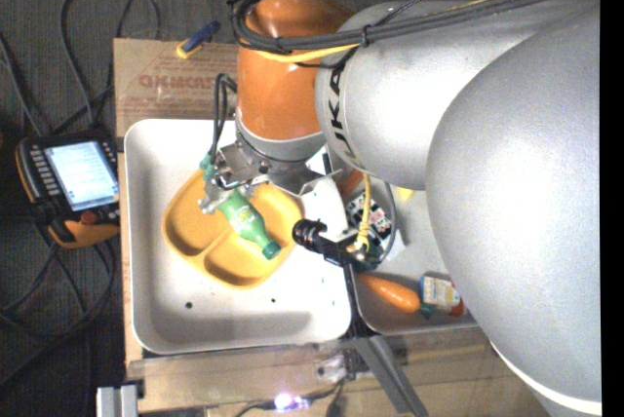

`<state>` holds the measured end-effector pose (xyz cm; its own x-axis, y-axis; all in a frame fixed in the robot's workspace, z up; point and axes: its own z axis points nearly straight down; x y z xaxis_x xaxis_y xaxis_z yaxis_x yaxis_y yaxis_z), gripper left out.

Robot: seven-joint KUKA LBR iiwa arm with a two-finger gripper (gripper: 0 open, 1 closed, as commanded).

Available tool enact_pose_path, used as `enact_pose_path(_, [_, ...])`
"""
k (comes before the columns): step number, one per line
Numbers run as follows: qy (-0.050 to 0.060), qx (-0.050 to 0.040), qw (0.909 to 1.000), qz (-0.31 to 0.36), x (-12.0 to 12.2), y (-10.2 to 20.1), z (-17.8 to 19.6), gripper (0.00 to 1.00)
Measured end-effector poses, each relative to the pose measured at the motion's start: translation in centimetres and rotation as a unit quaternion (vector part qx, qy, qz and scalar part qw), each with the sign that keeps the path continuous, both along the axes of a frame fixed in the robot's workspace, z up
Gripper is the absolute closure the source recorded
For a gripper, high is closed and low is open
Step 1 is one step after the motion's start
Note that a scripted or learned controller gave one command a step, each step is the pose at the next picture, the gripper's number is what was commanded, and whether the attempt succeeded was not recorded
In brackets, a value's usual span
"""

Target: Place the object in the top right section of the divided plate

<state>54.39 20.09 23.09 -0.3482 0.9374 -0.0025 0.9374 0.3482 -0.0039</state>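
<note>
the right bin [409, 320] holds a carrot [388, 292] and a small bottle [441, 292]. in the left bin [156, 308] a yellow plate [200, 240] carries a green bottle [246, 223] lying slantwise, cap toward lower right. the gripper [216, 186] sits over the bottle's upper-left end; how wide it stands or whether it grips, i cannot tell.

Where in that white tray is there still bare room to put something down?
Bare floor runs along the left bin's near edge, below the yellow plate, and in a strip left of it. The plate's upper right is crowded by the gripper and green bottle.
</note>
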Motion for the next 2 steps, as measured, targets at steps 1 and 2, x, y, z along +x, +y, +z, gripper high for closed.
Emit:
enact_pose_path(1, [0.0,-0.0012,0.9714,-0.237,2.0,-3.6,-4.2,1.0])
enact_pose_path(2, [0.0,-0.0016,0.9789,-0.204,4.9,-3.1,-5.1,1.0])
